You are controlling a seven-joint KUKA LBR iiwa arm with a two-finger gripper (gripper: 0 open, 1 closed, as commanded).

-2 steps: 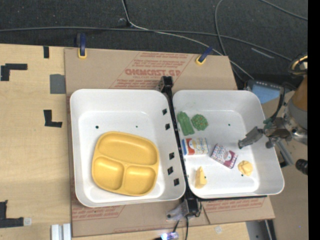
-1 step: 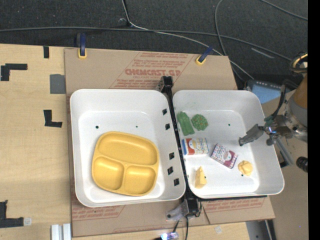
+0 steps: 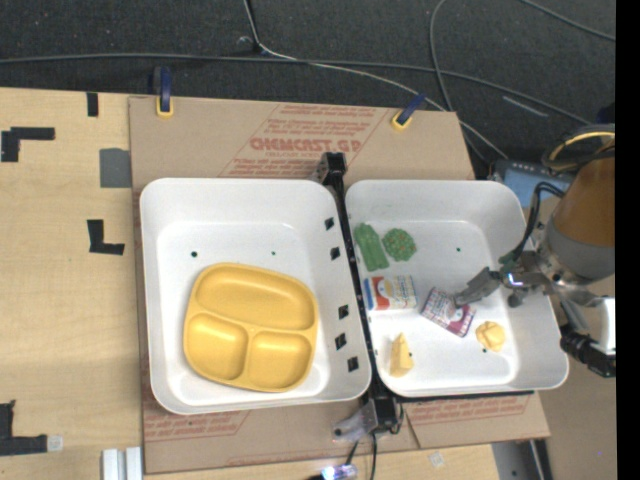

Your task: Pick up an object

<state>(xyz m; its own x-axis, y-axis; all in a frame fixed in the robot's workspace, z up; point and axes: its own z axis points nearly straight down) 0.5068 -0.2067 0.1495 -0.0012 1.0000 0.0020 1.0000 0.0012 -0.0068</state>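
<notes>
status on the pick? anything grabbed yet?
Done: the arm has reached into the right bin. In hand: nothing visibly held; the pincer sits by the purple packet. Left: the grasp and lift. The packet, green pieces, carton and yellow items all lie on the bin floor.

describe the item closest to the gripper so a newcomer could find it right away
Start at the right-hand white bin, the one without the yellow divided tray. Near its right side, just left of the gripper, lies a small flat packet, tilted. Its purple-pink print sets it apart from the red-and-white carton on its left and the yellow pieces below.
</notes>
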